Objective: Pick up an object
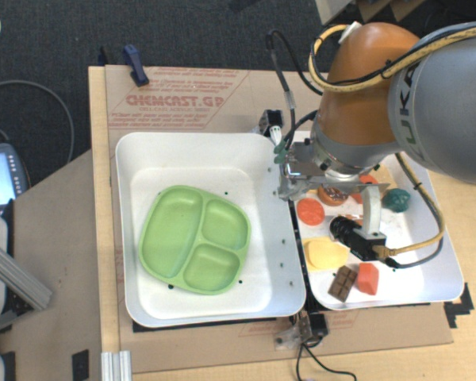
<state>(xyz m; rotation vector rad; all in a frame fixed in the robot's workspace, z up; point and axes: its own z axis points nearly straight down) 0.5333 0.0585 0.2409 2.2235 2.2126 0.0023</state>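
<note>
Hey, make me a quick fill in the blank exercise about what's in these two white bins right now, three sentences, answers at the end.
1. The green divided plate lies in the ____ bin.
2. The plate has ____ compartments.
3. In the right bin, the brown chocolate-like block lies right beside a ____ block, below the yellow piece.

Missing words: left; three; red

One fixed camera above the bench, looking down at a slant, moderately near, left bin (135,213) at frame centre, right bin (428,280) lower right, arm (428,78) upper right
</note>
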